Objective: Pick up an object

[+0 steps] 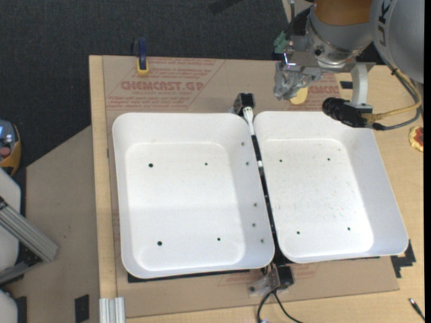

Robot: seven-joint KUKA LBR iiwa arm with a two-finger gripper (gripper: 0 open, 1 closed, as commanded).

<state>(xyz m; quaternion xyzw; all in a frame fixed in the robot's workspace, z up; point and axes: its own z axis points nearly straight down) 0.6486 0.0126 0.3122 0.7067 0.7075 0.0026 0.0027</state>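
The claw (pixel 289 94) hangs at about one o'clock in the scene, over the far rim of the right bin (pixel 377 180). A pale yellow piece (pixel 299 97) peeks out just at its tip, on the four o'clock side. That piece looks to me like the thing to be picked. From where I stand I can't tell whether the claw is spread, pressed together or pinching it, because the metal at the tip hides the contact.

If the piece is in the grip, most of the job is done, and what's left is to carry it clear without dropping it. If it only lies behind the tip on the brown board (pixel 168 79), the pick has yet to be made.

Moving outward, the right bin's floor shows only fine dark speckles. The left bin (pixel 124 180), at nine o'clock from the claw's bin, shows only four small dots. A black clip (pixel 244 103) sits at the far end of the seam between the bins, at about eight o'clock from the claw and near it. It's the one thing I'd judge a low sideways move might clip. A blue-handled clamp (pixel 141 54) grips the board's far edge, well apart at ten o'clock, and a reddish thing (pixel 417 137) shows at the three o'clock edge, too cut off to name
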